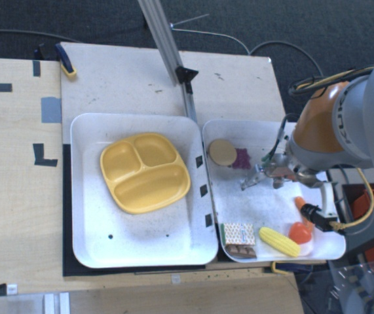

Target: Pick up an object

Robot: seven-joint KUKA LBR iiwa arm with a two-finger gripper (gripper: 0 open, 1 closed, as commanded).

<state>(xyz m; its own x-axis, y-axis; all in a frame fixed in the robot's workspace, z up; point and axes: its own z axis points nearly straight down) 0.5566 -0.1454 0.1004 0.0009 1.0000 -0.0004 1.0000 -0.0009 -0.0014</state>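
Note:
The right bin [252,205] holds a round tan disc [223,152] with a purple piece [242,158] beside it at the back. Along the front lie a patterned wafer-like block [240,235], a yellow corn cob [279,241] and an orange-red toy [300,231]. My gripper [260,177] hangs over the middle right of this bin, its thin metal fingers [249,182] pointing left, a short way right of the purple piece. Nothing shows between the fingers. The grey and orange arm [324,126] covers the bin's right rim.
The left bin [88,195] carries a yellow divided plate [145,171]. A slanted metal pole [164,34] rises from between the bins at the back. A blue and yellow tool [66,61] lies on the bench at the far left. Cables run at the right.

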